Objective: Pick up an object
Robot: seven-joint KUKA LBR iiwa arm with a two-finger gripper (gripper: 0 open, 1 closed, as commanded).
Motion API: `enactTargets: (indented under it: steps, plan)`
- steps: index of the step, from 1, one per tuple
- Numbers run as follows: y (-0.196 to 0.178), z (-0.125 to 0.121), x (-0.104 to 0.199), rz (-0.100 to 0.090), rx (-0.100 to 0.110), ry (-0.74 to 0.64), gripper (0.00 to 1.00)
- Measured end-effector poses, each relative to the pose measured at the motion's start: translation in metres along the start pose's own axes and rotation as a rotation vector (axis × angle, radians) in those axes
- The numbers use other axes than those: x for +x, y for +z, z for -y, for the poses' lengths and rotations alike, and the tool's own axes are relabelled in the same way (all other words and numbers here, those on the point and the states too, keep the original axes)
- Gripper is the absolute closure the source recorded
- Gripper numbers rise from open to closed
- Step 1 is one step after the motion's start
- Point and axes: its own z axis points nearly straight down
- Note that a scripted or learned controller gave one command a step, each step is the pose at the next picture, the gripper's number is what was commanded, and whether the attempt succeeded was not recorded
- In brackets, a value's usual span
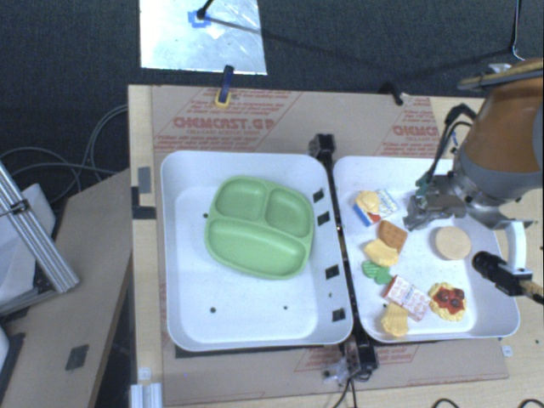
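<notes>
A: Where is the arm?

B: It reaches in from the right, its orange band over the right bin [510,323]. The jaws [429,209] hang over the upper middle of that bin, above bare white floor. I cannot tell whether the jaws are released or clenched; the dark wrist parts blur together, and nothing shows between them.

A: And the things to pick?

B: All lie in the right bin. A yellow and white toy with a blue edge [372,204] sits near the top left, just left of the jaws. Below it lies an orange-brown waffle piece [392,234], then a yellow piece [382,252] touching it, then a small green piece [375,271]. A round beige disc [451,244] lies just below and right of the jaws, apart from them. Lower down are a red and white packet [405,294], a pizza slice toy [449,301] and a yellow piece at the bottom edge [395,320].

A: The left bin?

B: The left bin [187,313] holds a green divided plate [259,226], lying flat near its middle. Both bins rest on a cardboard sheet [255,121] on the tabletop.
</notes>
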Motion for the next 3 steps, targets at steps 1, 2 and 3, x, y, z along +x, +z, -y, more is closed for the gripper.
enactTargets:
  steps: [1, 2, 3]
  plan:
    - [0.011, -0.029, 0.048, 0.0, -0.001, -0.001, 1.0]
    - [0.023, -0.049, 0.095, -0.001, 0.0, 0.0, 1.0]
    - [0.024, -0.057, 0.138, -0.001, 0.001, 0.0, 1.0]
